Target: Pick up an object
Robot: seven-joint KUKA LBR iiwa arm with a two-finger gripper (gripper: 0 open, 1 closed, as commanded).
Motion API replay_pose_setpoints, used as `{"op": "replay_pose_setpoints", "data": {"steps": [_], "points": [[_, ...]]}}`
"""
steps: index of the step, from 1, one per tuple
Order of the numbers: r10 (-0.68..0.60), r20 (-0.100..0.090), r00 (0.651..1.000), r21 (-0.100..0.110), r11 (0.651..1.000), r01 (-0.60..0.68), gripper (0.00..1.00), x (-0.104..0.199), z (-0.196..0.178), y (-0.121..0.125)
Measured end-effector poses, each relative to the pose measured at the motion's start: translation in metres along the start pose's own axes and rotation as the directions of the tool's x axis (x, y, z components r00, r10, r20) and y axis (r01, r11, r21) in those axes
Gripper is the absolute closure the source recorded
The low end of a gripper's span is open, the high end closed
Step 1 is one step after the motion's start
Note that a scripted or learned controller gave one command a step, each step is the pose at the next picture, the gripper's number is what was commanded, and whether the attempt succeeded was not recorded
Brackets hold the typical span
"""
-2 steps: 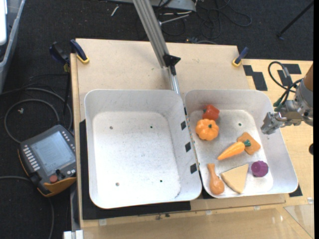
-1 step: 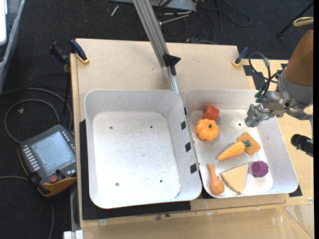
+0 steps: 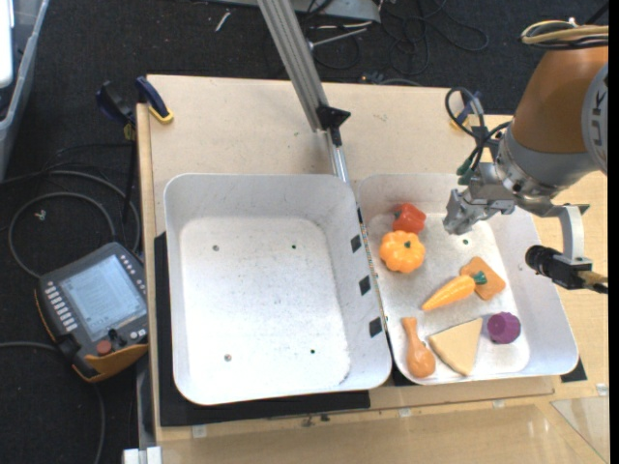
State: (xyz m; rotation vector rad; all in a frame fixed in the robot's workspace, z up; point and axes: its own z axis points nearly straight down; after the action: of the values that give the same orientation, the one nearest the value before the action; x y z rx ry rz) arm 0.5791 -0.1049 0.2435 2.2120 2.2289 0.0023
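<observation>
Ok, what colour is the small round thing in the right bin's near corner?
Purple. The small round toy shows best in the camera view, beside the pale wedge.

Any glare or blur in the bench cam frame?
Camera view: even, soft lighting; the left bin is bright but keeps its speckle; the toy pumpkin shows a small highlight; the end effector looks slightly soft; shadows under the toys are faint.

The arm [image 3: 561, 114] is a thick rounded body, orange on its upper section and grey below, with dark lettering at the orange edge. Black cables [image 3: 474, 124] loop beside the wrist. The gripper [image 3: 462, 218] is a small grey metal block.
</observation>
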Motion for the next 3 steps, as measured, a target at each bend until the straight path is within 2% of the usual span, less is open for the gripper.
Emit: {"op": "replay_pose_setpoints", "data": {"steps": [2,3], "points": [[0.000,-0.002,1.000,-0.001,1.000,0.000,1.00,0.095,-0.011,0.040],[0.000,0.000,1.000,0.001,1.000,0.000,1.00,0.141,0.008,0.064]]}}
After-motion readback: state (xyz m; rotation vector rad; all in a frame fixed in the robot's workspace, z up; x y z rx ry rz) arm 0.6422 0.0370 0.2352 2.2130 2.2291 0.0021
